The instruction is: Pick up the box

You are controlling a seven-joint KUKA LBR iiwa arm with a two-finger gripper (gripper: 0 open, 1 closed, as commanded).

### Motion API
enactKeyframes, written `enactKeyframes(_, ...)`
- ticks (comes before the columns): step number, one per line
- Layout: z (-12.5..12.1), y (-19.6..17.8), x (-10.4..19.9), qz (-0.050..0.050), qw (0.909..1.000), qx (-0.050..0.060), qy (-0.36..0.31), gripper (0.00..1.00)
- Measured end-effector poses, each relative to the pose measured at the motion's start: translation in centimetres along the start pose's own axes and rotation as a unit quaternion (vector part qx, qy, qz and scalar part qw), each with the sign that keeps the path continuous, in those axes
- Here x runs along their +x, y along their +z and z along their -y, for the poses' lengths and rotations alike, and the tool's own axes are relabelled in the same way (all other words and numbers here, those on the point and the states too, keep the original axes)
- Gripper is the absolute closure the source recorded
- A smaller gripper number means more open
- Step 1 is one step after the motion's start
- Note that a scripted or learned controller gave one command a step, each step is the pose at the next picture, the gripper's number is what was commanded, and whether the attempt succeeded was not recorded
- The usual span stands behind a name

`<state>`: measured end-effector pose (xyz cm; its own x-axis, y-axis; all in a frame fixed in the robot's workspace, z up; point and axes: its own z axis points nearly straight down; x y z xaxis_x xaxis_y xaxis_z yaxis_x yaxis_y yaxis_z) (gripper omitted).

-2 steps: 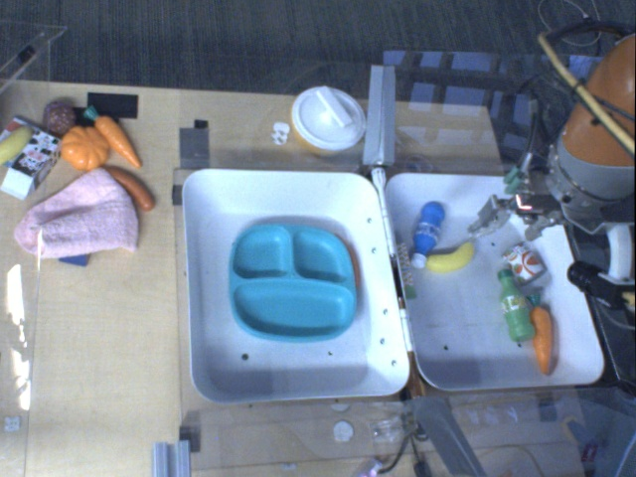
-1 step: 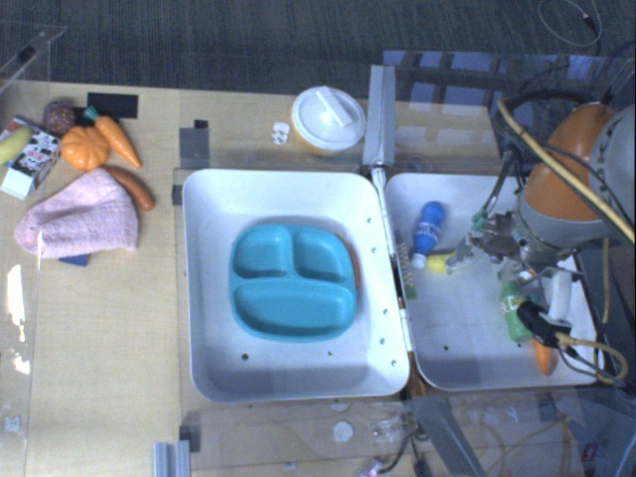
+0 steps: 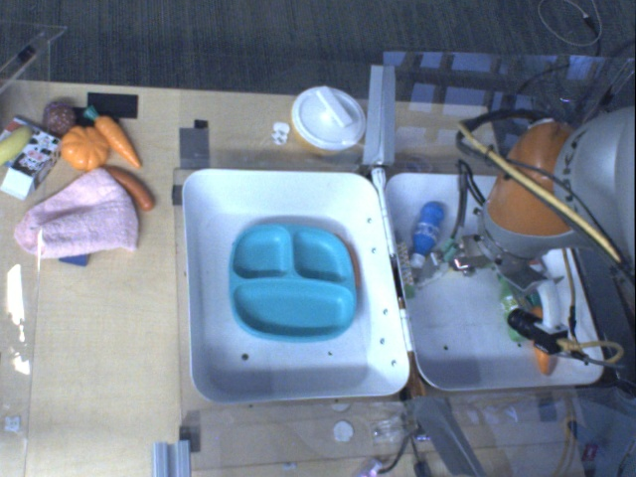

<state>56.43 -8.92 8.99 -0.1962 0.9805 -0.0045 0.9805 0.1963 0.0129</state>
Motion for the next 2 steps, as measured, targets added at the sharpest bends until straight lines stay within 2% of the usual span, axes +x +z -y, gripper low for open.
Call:
enactKeyframes(1,-1.5,0.0,-0.2,0.0,0.9995,0.001,-0.032,0.0)
enactKeyframes(2,-4.6,0.2,-1.1,-0.001,0.9941,0.001,-0.109,0.0)
